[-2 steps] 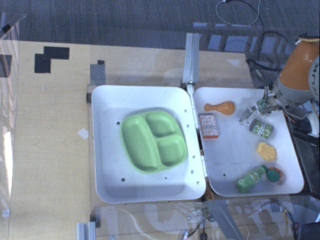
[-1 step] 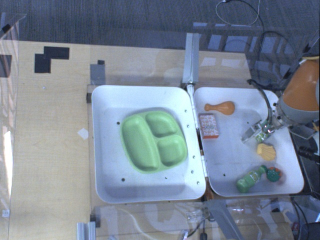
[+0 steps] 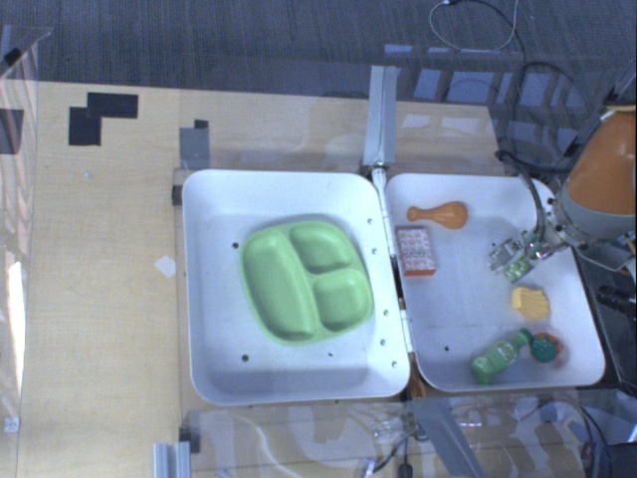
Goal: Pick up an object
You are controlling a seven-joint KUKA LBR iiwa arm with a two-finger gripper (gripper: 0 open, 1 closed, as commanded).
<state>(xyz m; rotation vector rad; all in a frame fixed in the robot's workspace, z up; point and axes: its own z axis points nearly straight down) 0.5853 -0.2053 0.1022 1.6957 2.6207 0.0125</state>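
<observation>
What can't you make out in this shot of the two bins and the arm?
- Gripper, camera view: too small and blurred to tell how it is set or whether it has anything.
- Arm: cut off by the right edge.
- Small packet: print too small to read.
- Green bottle: label blurred.

Table (image 3: 109, 297): light wood surface, pale and evenly lit, no strong shadows. Black L-shaped marking (image 3: 100, 116) at far left of the top. Grey metal post (image 3: 379, 116) stands at the far edge, centre; small grey bracket (image 3: 195, 145) to its left. Floor (image 3: 219, 18) beyond: dark blue-grey carpet. Black cable (image 3: 478, 18) loops across it, far right. Clear panel (image 3: 20, 217) along left side.
</observation>
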